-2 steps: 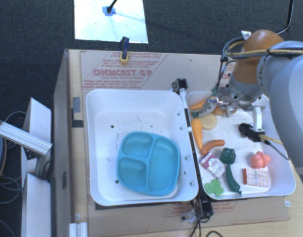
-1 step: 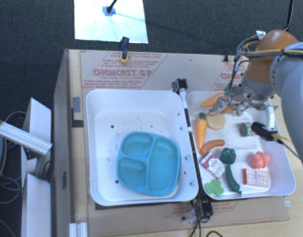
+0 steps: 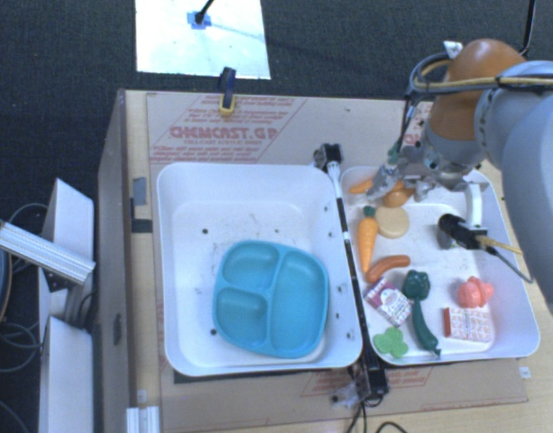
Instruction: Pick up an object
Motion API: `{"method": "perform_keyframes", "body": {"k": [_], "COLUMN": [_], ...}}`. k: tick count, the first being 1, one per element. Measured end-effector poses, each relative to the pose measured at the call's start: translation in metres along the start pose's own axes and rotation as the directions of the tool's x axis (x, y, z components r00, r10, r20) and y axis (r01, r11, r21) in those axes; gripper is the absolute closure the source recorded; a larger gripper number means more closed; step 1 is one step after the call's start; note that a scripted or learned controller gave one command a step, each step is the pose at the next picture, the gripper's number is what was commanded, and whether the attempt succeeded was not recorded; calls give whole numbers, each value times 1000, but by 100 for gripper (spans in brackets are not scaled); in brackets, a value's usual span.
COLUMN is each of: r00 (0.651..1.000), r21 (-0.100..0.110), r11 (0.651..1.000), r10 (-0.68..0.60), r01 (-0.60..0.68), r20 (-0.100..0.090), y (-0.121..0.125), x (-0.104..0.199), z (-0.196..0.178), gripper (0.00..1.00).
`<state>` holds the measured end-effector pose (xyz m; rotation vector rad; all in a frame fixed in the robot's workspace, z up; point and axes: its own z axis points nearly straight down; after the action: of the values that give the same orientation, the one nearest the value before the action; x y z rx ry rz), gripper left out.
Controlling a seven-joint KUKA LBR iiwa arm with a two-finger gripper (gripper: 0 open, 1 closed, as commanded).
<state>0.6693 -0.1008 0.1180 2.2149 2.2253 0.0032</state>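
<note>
My gripper (image 3: pixel 400 180) hangs low over the far left corner of the right bin (image 3: pixel 521 325). Just under it lies a small orange toy (image 3: pixel 398 196), with another orange piece (image 3: pixel 360 187) to its left. I cannot see whether anything is between the fingers. A beige disc (image 3: pixel 392 223) and a carrot (image 3: pixel 368 233) lie just in front of the gripper. Closer to the front are a sausage (image 3: pixel 388 266), a red and white packet (image 3: pixel 389 302), a dark green vegetable (image 3: pixel 419 309), a light green leaf (image 3: pixel 391 341), a pink toy (image 3: pixel 474 291) and a pink waffle block (image 3: pixel 466 325).
The left bin (image 3: pixel 181 183) holds a blue divided plate (image 3: pixel 271 298) at its front. A black divider strip (image 3: pixel 346 242) runs between the two bins. The arm's grey body and orange band (image 3: pixel 470 88) lean in over the right bin's far right corner.
</note>
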Motion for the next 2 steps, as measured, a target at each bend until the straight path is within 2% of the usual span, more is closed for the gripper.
{"method": "perform_keyframes", "body": {"k": [1,2], "r00": [1000,1000], "r21": [14,31], "r11": [1000,1000], "r10": [3,2], "r01": [-3,-2], "r20": [1,-4], "y": [-3,-6], "x": [3,3], "z": [35,26], "gripper": [0,100]}}
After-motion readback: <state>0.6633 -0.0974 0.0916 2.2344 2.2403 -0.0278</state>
